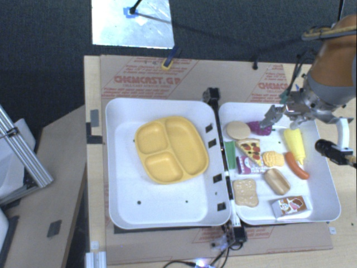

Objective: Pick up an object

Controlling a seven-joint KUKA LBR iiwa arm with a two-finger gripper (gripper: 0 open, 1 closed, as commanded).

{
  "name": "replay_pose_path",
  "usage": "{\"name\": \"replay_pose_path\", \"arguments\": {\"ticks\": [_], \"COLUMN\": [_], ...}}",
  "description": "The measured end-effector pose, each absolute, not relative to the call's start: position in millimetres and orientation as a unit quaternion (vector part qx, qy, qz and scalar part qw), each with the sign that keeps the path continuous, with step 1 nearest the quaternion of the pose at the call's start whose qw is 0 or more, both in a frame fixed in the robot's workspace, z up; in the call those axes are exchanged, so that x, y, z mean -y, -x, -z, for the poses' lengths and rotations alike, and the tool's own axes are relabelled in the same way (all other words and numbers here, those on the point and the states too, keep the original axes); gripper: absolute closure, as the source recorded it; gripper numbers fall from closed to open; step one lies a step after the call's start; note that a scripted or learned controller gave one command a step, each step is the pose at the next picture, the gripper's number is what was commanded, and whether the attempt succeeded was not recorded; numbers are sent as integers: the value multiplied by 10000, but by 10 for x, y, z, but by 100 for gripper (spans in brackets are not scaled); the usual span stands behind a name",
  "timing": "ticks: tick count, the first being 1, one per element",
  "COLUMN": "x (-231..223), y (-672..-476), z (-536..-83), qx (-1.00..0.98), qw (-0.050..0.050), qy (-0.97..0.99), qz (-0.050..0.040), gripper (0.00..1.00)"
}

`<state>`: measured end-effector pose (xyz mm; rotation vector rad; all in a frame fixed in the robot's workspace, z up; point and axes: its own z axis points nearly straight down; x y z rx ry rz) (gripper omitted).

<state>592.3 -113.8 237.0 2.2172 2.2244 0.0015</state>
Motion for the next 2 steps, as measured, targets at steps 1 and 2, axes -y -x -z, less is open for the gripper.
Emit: {"name": "replay_pose_path", "arguments": {"ticks": [1, 2], "x": [1193, 1132], "y": [-5859, -5808], "z": [-1909, -1461], "qx": [-7074, -7076], "qw": [-9, -13], "qy": [-7068, -7066], "qz": [8, 7], "gripper": [0, 0]}}
